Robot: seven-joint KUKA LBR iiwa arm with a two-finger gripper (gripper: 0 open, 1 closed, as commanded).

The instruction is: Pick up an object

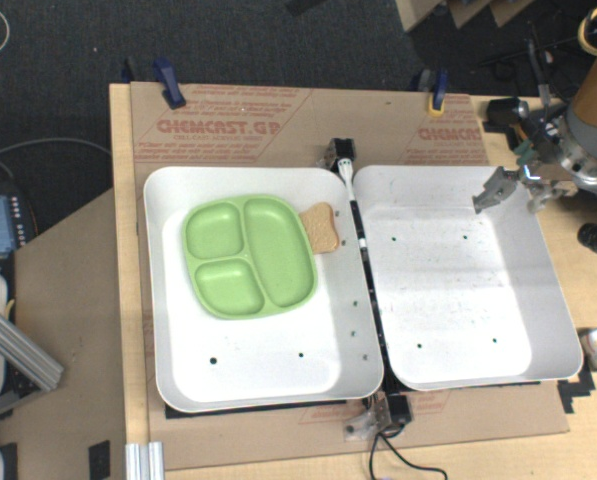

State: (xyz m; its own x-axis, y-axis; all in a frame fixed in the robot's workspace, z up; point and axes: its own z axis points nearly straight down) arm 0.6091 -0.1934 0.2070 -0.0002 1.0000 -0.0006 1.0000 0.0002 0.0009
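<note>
A tan, bread-like slice (pixel 321 228) lies in the left bin (pixel 258 368), touching the right edge of a green divided plate (pixel 248 256). My gripper (pixel 514 196) hangs over the far right corner of the right bin (pixel 458 308), well away from the slice and the plate. Its two grey fingers (pixel 492 190) stand apart, open, and nothing is between them.
The two white bins sit side by side on a cardboard sheet (pixel 238 123) held by blue clamps (pixel 168 81). A black bracket (pixel 341 152) sits at the far end of the seam between the bins. Cables and gear lie left of the bench.
</note>
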